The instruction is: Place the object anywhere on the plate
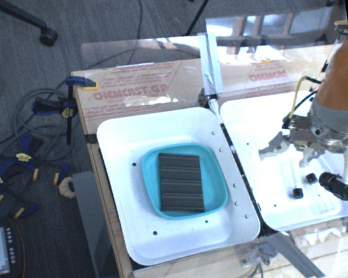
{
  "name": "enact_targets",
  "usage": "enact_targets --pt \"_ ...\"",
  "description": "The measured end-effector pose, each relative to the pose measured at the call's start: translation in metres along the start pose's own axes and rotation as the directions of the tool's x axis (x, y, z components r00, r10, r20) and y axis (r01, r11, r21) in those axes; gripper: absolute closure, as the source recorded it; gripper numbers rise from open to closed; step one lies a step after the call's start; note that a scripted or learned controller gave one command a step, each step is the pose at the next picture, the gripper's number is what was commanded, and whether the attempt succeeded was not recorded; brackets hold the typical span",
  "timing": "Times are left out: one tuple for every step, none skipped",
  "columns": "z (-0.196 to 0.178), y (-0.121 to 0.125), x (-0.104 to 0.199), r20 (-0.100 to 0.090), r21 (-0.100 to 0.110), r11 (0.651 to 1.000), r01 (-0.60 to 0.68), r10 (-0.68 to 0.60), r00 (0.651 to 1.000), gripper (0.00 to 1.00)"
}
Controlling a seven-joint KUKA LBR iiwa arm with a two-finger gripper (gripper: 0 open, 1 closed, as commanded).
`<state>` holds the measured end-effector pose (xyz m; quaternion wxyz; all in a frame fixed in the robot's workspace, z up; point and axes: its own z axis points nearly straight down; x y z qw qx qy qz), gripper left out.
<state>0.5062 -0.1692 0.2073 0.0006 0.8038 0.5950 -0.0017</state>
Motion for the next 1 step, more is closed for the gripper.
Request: enact_targets --pt "-0.1069 0.0991 -0.0106 0.001 -0.002 0.992 -0.126 0.126 0.992 0.0"
